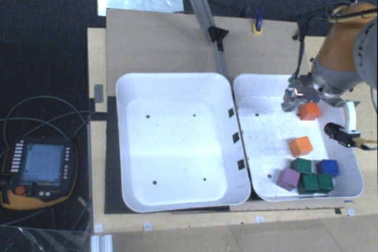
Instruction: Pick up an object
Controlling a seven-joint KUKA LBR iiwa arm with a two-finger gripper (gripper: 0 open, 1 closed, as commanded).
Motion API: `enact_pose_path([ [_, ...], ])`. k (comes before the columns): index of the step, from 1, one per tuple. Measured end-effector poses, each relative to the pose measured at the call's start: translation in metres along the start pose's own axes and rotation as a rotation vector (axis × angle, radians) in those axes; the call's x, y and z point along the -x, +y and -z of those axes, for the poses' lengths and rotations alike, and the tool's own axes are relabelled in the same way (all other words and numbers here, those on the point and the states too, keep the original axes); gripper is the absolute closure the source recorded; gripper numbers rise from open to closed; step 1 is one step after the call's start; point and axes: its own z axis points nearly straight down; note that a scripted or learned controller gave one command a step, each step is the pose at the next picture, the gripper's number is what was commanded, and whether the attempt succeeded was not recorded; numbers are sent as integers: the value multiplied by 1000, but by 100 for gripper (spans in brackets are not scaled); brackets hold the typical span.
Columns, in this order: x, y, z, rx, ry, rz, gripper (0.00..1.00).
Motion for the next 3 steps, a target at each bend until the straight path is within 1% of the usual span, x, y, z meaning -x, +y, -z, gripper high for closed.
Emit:
enact_pose_path([
  [1, -1, 4, 65, 2, 0, 1, 100],
  [2, -1, 5, 64, -4, 0, 1, 100],
  [3, -51, -18, 57, -8, 3, 5, 100],
])
